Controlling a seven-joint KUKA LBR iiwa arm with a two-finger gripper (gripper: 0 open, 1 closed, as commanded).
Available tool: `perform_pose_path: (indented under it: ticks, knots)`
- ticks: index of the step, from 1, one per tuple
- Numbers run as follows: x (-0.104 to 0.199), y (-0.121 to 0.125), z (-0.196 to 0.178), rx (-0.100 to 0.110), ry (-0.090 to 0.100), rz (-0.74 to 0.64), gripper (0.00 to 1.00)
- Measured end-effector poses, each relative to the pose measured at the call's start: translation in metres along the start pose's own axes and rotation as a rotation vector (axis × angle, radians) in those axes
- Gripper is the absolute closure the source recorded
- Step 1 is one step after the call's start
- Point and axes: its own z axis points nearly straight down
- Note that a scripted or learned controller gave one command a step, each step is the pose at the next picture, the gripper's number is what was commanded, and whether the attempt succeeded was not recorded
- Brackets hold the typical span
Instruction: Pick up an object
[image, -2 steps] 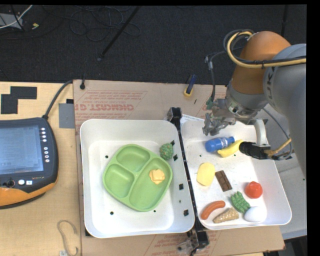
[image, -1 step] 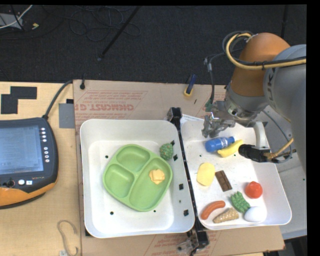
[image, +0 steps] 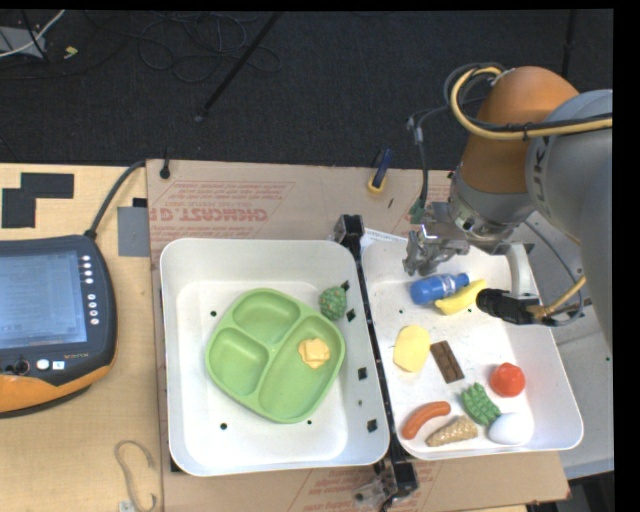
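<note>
A: Where is the gripper (image: 425, 255)?

B: Over the far end of the right bin (image: 560, 395), just above the blue bottle (image: 437, 289). Whether it is spread or closed, I cannot tell from this angle, and nothing shows as held.

A: What lies around that bottle?

B: A banana (image: 462, 297) touches its right end. Nearer the camera from the bottle sit a yellow lemon (image: 411, 348) and, just beside it, a brown chocolate bar (image: 446, 361). Farther on from the bottle, at the bin's near end, come a tomato (image: 508, 379), a green vegetable (image: 480, 404), a sausage (image: 426, 418), a tan wedge (image: 452, 431) and a white egg (image: 510, 428).

A: And left of the bottle?

B: The left bin (image: 185, 400) holds a green divided plate (image: 250, 350) with a small yellow piece (image: 314, 351) in one compartment. A piece of broccoli (image: 333, 300) sits just beside the plate's far right rim, between plate and bottle.
</note>
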Motion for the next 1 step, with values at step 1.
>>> perform_pose_path:
  ticks: [1]
  knots:
    - [-0.0002,0.0027,0.0006,-0.002,0.000,-0.003,1.00]
